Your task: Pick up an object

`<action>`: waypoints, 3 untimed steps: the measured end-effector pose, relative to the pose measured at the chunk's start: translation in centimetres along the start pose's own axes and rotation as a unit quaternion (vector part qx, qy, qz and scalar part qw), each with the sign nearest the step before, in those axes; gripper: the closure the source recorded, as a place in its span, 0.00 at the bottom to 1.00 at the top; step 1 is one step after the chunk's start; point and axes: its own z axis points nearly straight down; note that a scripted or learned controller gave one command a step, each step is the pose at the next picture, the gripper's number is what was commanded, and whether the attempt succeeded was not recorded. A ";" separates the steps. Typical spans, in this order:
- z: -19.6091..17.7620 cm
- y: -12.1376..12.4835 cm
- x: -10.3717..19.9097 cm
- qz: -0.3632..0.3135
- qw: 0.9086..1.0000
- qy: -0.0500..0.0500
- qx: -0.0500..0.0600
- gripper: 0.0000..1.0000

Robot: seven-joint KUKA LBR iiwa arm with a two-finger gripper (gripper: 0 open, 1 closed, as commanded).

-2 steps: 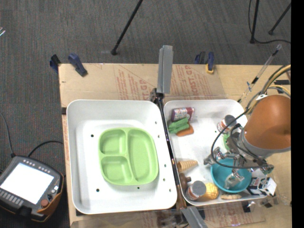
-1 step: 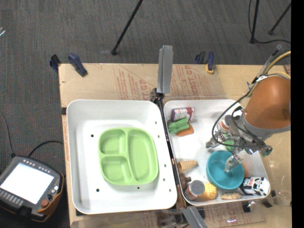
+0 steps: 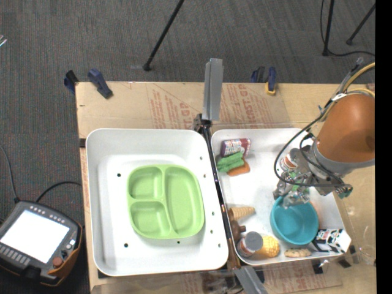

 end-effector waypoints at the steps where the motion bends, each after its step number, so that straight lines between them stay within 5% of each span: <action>1: 0.3 0.0 0.2 0.000 1.000 0.002 -0.001 0.00; 2: 1.0 4.7 4.9 0.022 1.000 0.000 0.001 0.00; 3: 1.2 1.2 -1.1 0.082 0.997 0.003 0.001 0.00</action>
